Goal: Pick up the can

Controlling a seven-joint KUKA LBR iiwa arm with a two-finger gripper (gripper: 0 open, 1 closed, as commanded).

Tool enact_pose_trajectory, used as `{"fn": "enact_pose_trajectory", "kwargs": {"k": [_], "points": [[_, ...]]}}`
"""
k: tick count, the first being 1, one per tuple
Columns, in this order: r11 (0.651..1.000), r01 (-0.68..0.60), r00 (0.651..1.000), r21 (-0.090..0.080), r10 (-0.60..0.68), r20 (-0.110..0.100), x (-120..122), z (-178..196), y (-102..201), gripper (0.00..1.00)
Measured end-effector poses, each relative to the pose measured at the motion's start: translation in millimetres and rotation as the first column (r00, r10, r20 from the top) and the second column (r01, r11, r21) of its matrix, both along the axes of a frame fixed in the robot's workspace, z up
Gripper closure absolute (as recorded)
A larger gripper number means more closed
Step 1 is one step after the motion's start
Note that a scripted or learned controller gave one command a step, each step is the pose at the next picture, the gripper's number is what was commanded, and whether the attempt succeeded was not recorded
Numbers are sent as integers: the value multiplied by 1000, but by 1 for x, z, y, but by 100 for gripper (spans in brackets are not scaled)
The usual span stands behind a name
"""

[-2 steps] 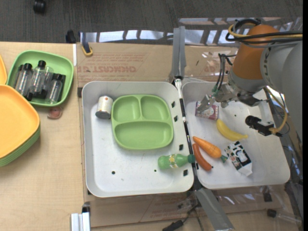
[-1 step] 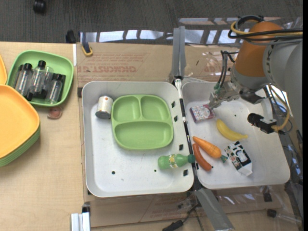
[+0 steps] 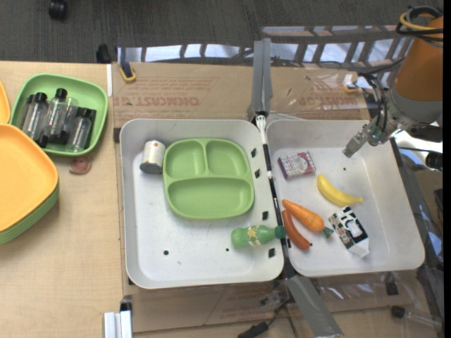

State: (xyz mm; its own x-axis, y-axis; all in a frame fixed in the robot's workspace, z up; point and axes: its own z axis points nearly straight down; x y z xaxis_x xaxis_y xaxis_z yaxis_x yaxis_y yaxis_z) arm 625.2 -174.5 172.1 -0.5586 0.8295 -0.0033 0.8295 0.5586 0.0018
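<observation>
In the left bin [image 3: 134, 245], the can [image 3: 151, 156] lies on its side near the far left corner, just beside the left edge of a green divided plate [image 3: 208, 177]. A green bottle [image 3: 256, 236] lies at that bin's near right edge, against the divider. The jaws [image 3: 353, 148] hang over the far part of the right bin [image 3: 402, 252], well apart from the can; whether they stand wide or narrow cannot be told, and nothing shows between them. Below them lie a pink packet [image 3: 296, 164], a banana [image 3: 337, 191], two carrots [image 3: 301, 222] and a small carton [image 3: 348, 229]. On the table [image 3: 63, 280] to the left sit orange plates [image 3: 25, 185] and a green tray of bottles [image 3: 59, 115].
</observation>
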Motion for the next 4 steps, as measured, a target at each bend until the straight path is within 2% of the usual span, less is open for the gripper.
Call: {"fn": "enact_pose_trajectory", "kwargs": {"k": [1,2,3,4], "points": [[988,152,988,1,-152,-4,-46,19,107,100],[858,514,858,-1,-514,-3,7,19,121,100],[787,617,787,-1,-617,-3,16,19,126,100],[787,618,787,-1,-618,-4,16,19,126,0]]}}
